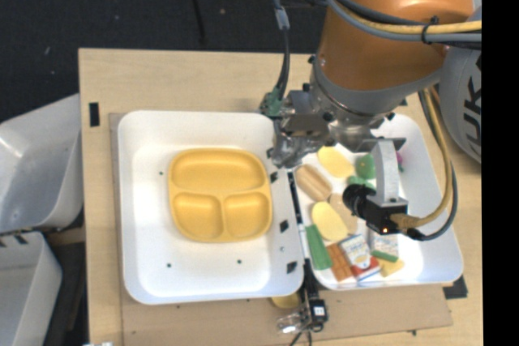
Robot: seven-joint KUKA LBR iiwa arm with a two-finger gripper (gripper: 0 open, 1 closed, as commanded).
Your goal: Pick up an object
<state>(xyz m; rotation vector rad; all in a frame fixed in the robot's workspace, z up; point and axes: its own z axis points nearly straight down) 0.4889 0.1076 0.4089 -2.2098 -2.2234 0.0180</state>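
My gripper (287,147) hangs under the big orange wrist band (388,4), low over the left edge of the right bin (438,251), close to the wall between the two bins. Just right of it lie a tan bread-like piece (314,182) and a pale yellow piece (334,160). The arm's body hides how the jaws stand and whether anything is between them. The same bin also holds another pale yellow piece (328,219), a green stick (318,247), a small green item (366,167) and an orange-and-white carton (353,256).
A yellow divided tray (219,194) lies in the middle of the left bin (142,255). A black fixture with cables (371,209) sits over the right bin's middle. Cables run along the arm. The wooden bench (101,81) ends just beyond the bins.
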